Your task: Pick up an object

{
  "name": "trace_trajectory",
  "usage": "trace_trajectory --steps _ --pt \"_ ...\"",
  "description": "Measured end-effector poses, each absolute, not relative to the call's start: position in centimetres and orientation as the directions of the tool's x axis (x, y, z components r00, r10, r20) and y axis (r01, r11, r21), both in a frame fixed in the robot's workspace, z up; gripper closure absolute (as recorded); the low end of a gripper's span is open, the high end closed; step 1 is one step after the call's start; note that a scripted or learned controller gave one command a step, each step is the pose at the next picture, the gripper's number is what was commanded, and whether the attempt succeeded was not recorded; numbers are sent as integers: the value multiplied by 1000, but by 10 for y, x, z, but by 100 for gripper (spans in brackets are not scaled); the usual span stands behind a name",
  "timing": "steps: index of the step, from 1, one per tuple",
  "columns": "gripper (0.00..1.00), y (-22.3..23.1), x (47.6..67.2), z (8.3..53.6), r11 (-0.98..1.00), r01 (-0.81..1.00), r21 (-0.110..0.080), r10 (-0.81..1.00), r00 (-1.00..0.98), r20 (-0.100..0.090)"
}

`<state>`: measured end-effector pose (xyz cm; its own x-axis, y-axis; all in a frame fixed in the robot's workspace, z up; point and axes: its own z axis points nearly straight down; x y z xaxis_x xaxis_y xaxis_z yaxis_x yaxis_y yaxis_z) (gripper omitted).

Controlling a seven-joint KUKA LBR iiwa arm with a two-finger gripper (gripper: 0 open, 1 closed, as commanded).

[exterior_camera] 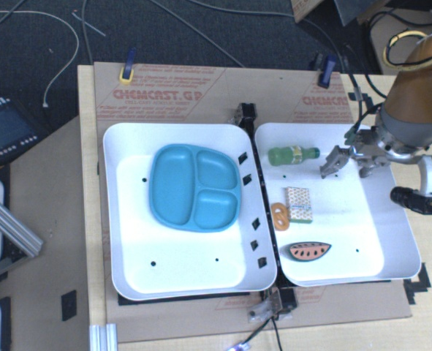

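**Gripper poised over the right bin, nothing in its fingers**

From where I stand, the arm (413, 86) comes in from the right and hangs over the upper part of the right bin (391, 225). Its gripper (351, 163) is spread apart, one finger (332, 163) angled out toward the left and the other nearer the wrist, with bare white bin floor showing between them. It grasps nothing.

Just left of that finger lies a small green bottle (292, 155) on its side, cap pointing right, close to the fingertip but apart from it. Lower down, near the bin's left wall, sits a small patterned packet (299, 203), with a pretzel-shaped toy (279, 216) touching its left edge. Below those, a watermelon slice toy (309, 251) rests flat near the front of the bin.

The left bin (128, 254) carries a blue divided plate (195, 187), lying flat in its upper middle. Both bins stand side by side on a cardboard-covered bench (201, 93).
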<state>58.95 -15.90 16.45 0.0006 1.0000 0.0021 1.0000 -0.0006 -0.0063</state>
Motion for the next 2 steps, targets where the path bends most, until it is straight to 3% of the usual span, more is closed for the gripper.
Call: trace_trajectory --steps 1,2 --pt "0 -165 586 119 0 1000 -6 1000 0 2" --pt "100 -165 588 133 0 1000 1 1000 0 1"
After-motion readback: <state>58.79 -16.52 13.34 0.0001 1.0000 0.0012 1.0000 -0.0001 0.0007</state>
